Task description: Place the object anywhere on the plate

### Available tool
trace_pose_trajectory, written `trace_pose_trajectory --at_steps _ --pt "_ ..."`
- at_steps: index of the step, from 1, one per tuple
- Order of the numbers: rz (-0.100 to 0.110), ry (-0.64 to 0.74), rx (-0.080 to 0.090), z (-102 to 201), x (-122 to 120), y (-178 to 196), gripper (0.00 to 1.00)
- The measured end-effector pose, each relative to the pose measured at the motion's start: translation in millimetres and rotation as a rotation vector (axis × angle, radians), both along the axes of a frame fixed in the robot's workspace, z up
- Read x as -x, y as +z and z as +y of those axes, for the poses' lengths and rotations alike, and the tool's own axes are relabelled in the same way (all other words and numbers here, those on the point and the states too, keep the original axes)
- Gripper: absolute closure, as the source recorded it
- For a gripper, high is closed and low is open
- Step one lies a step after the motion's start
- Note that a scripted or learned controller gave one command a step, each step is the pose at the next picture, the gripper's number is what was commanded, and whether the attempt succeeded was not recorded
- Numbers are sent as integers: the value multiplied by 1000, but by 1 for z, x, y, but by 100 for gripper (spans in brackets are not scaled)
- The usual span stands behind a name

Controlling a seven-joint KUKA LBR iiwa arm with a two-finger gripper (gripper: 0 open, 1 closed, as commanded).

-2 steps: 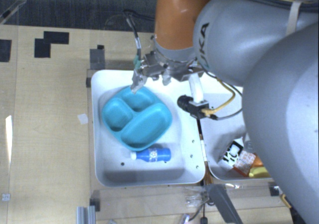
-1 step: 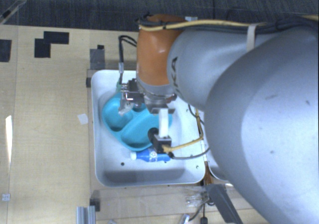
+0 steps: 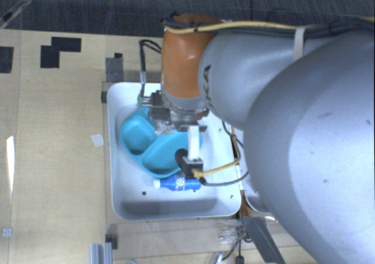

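Observation:
A light blue plate (image 3: 159, 158) lies in the middle of the left white bin (image 3: 126, 201). A light blue cup (image 3: 135, 134) rests against the plate's left rim, tilted with its mouth toward the camera. A small dark blue object (image 3: 179, 184) with a white end lies on the bin floor just in front of the plate's near edge. My gripper (image 3: 173, 121) hangs below the orange band, over the plate's far edge and right beside the cup. The wrist hides what is under it.
The grey arm covers the right half of the view and most of the second bin (image 3: 253, 203). Bare bin floor shows along the front wall and left wall. A tan bench surface lies to the left of the bin.

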State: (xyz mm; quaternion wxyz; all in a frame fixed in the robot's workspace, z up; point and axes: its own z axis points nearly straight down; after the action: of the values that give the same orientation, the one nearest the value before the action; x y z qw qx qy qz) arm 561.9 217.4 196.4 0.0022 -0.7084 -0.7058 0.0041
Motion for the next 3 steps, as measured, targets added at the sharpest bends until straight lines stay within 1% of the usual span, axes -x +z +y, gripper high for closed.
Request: trace_pose_trajectory --at_steps 1,2,3 --pt "-4 -205 0 -11 19 -28 100" --pt "-6 -118 0 -52 -50 -54 100" --pt "-7 -321 0 -148 -35 -13 100"
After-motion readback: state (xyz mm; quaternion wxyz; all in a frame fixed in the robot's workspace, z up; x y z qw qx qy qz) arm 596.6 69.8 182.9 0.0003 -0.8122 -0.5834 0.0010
